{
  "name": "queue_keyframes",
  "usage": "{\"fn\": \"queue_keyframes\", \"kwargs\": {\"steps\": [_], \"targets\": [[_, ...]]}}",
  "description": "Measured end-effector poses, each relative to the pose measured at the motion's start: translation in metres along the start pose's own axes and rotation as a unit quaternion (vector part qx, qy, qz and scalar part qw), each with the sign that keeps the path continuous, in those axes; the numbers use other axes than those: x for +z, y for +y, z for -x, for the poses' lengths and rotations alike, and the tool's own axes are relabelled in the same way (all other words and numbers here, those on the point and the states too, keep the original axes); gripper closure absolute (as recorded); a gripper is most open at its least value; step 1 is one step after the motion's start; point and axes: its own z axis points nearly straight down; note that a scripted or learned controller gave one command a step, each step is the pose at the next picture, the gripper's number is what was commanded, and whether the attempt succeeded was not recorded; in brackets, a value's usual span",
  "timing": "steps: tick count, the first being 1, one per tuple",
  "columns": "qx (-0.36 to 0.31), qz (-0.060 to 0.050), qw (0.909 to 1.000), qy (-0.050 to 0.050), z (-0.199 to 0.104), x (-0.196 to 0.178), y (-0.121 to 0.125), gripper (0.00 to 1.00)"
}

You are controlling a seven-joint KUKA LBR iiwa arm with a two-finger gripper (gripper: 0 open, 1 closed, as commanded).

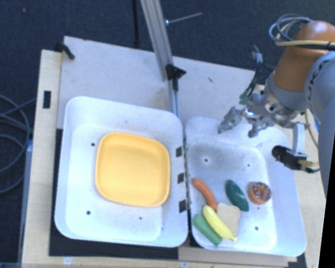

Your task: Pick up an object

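The claw (240, 127) hangs spread and empty over the right bin's (282, 237) far rim. Nearer the camera from it lies bare bin floor, then the carrot (205, 192), banana (218, 223) and doughnut (259, 192) crowd the near edge.

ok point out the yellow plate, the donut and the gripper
yellow plate (133, 169), camera view, centre of its flat face
donut (259, 193), camera view, middle of its top
gripper (240, 127), camera view, midway between its two spread fingertips
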Motion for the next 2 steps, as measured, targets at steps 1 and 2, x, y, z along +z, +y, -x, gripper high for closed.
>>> {"fn": "queue_keyframes", "kwargs": {"steps": [1,2], "targets": [[0.0,-0.001,1.0,0.0,-0.001,0.062,0.003,0.0],[0.0,0.003,1.0,0.0,-0.001,0.048,0.004,1.0]]}}
